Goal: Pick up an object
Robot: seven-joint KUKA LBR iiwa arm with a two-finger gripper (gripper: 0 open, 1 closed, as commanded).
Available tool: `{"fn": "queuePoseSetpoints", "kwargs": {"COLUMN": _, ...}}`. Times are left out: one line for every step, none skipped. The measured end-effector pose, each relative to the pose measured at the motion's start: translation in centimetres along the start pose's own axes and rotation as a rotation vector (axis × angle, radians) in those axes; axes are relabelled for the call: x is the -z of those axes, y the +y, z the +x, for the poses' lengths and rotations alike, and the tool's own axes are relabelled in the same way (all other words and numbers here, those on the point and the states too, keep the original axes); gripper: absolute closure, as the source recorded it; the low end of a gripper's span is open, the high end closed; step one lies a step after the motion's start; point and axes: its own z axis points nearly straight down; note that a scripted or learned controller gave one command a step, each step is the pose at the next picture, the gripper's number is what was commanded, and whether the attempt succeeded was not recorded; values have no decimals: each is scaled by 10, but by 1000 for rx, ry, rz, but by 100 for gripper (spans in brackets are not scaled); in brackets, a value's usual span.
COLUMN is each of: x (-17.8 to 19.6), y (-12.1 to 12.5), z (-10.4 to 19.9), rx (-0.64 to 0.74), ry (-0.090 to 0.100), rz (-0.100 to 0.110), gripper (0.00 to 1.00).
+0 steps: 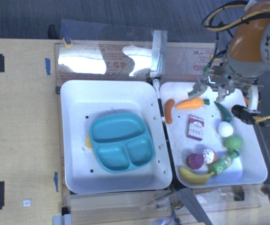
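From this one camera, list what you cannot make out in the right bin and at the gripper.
- Gripper: its tips blur into the clutter above the carrot; whether it grips anything is unclear.
- Arm: cut off by the top and right edges.
- Red box: label too small to read.
- Yellow item in the left bin: mostly hidden under the blue divided tray.
- Purple and speckled items above the banana: too small to identify.

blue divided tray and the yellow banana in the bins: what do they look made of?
Blue three-compartment tray: looks like moulded plastic, matte to satin; even colour, rounded dividers, soft highlights. Yellow banana: probably plastic toy food; uniform colour with a slight sheen, though rubber or foam can't be ruled out. Both sit in white bins that also look like moulded plastic.
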Motion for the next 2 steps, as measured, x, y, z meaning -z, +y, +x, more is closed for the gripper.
{"fn": "queuePoseSetpoints", "kwargs": {"x": -12, "y": 44, "z": 0, "rx": 294, "ry": 0, "rz": 5, "gripper": 0}}
{"fn": "queuePoseSetpoints", "kwargs": {"x": -98, "y": 30, "z": 0, "rx": 119, "ry": -2, "rz": -14, "gripper": 0}}
